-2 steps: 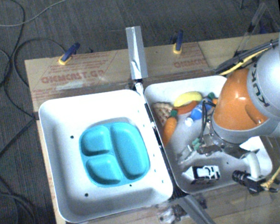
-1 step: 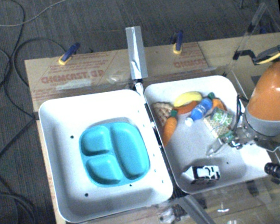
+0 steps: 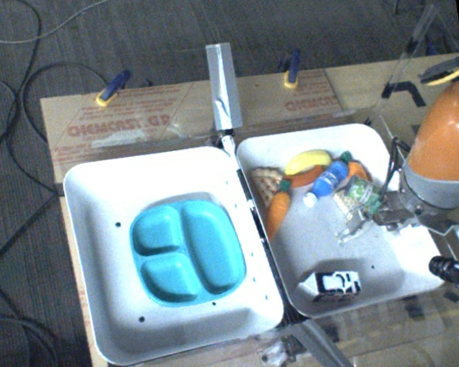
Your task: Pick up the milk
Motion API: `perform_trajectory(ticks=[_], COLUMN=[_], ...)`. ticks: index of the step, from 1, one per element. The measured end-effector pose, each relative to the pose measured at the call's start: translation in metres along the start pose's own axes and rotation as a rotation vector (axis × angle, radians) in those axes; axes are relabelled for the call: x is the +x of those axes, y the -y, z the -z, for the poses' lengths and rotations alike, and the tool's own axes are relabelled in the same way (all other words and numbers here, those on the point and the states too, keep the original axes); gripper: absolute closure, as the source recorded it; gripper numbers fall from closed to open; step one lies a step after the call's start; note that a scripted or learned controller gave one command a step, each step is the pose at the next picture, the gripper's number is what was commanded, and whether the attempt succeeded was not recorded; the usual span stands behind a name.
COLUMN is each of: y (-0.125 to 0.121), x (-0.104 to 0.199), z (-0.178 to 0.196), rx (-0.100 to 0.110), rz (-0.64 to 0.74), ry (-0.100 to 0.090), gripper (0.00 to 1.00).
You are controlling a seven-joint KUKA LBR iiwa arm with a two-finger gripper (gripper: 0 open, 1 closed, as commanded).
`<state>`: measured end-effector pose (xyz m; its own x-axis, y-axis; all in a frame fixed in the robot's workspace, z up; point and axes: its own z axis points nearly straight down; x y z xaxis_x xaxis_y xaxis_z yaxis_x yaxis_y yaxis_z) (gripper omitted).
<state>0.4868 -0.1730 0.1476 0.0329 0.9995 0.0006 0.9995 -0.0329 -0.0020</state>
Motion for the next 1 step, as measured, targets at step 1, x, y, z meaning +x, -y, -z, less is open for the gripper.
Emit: perform_trajectory(ticks=[1], y=[0.0037], x=[0.0478], z=[-0.0575], rx=[-0.005], rz=[-0.073], ry=[0.002], gripper=[0.00])
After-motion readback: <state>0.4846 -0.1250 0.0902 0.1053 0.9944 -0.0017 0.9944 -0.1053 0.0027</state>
